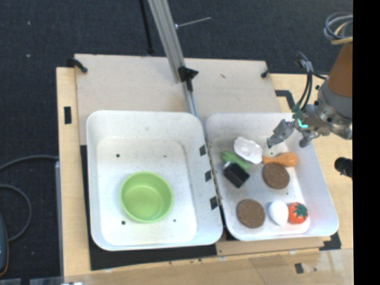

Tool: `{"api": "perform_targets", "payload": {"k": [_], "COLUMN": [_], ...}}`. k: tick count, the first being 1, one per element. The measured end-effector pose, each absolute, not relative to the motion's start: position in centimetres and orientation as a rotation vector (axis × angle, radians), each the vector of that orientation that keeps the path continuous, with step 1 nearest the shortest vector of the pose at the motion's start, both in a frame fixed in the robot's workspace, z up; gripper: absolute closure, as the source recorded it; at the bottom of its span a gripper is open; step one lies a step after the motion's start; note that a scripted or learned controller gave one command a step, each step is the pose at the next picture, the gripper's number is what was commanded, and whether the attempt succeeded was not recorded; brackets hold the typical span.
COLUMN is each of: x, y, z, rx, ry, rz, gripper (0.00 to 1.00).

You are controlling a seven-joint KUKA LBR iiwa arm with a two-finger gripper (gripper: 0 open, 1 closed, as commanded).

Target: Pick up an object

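The tomato (298,212) lies well below the pincer (291,136) (spread open, holding nothing).

2 white bins (98,136), 1 green bowl (146,196), 2 brown discs (250,213), ~6 other toy items.

**Wooden bench with two white bins**

A pale wooden bench (70,159) on dark carpet (71,22). On top, toward the back, a lighter board (136,85), with a slanted metal rail (168,34) crossing above it. In front, two shallow white bins side by side, edges almost touching: left bin (104,129), right bin (317,186). Under both, a black mat (154,253) peeking out along the front edge and at the left. Small black clips (67,115) along the bench's left margin and at the board's back corners. A grey cable (24,177) looping over the carpet at left.
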State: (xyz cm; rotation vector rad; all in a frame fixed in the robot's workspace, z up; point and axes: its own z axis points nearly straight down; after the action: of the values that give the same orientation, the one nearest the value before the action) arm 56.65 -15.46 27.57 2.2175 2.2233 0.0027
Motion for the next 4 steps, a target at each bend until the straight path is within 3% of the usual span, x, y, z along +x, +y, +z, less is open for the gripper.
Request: {"api": "perform_targets", "payload": {"k": [3,4], "x": [57.4,57.6], "y": [-16.8,-16.8], "z": [14.8,16.2], "rx": [2.224,2.225], "ry": [2.221,2.211], "rz": [-0.006,0.004], "gripper": [0.0,1.0]}}
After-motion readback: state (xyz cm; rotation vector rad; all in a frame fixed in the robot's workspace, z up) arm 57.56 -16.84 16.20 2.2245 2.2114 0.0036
